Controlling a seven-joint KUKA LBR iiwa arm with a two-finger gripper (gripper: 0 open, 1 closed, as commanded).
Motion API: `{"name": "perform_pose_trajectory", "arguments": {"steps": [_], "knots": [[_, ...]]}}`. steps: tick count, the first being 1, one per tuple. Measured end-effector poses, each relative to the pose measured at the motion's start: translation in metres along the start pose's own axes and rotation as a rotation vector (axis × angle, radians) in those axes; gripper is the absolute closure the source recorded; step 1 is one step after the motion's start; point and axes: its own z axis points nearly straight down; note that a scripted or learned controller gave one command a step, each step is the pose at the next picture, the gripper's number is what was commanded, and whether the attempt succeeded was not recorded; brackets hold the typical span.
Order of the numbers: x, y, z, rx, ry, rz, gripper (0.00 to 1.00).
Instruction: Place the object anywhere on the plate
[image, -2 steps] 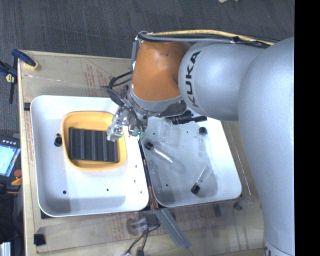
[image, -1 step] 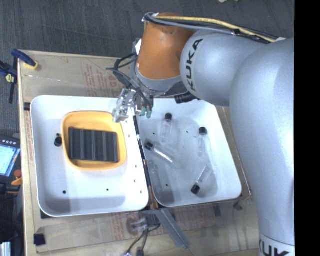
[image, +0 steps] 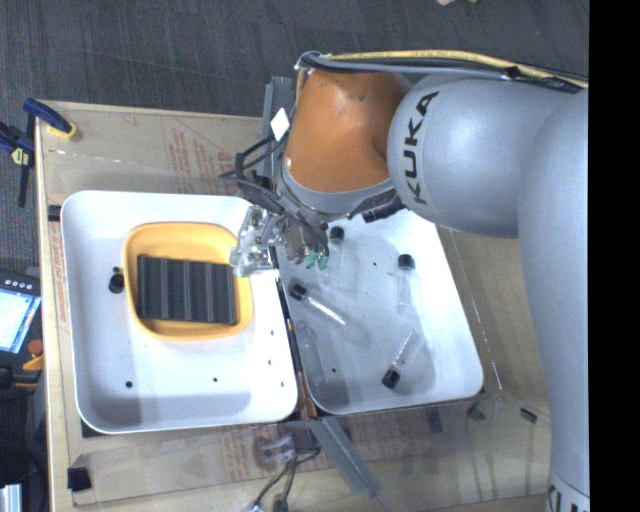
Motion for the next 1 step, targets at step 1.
{"name": "perform_pose_trajectory", "arguments": {"steps": [1], "knots": [[0.0, -0.0004, 0.0, 0.0, 0.0, 0.001, 0.0]]}}
